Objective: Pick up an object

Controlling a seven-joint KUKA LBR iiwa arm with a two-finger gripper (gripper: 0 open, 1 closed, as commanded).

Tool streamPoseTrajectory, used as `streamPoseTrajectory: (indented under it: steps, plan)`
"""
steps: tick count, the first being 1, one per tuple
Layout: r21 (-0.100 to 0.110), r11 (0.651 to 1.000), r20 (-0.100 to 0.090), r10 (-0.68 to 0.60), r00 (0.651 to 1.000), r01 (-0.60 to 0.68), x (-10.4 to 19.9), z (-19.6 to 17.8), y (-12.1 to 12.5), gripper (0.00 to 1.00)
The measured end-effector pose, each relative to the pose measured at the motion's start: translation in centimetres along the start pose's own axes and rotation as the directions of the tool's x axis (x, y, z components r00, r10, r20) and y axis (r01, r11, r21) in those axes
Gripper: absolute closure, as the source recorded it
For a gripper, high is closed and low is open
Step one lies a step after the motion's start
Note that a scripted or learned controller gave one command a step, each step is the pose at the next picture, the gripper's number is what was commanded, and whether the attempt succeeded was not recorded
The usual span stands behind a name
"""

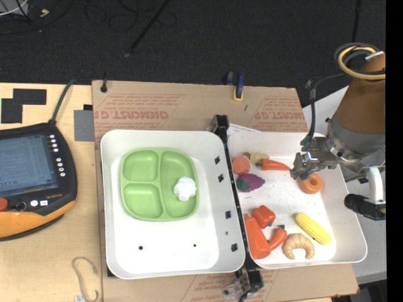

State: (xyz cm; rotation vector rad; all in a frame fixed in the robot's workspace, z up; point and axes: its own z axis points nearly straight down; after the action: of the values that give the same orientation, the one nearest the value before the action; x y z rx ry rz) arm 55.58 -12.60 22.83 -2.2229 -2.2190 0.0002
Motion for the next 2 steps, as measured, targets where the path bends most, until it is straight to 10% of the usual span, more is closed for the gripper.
streamPoseTrajectory:
  steps: [2]
  plan:
    - [0.004,1.000,-0.001,-0.002,1.000,0.002,5.13,-0.82,-2.07,1.00]
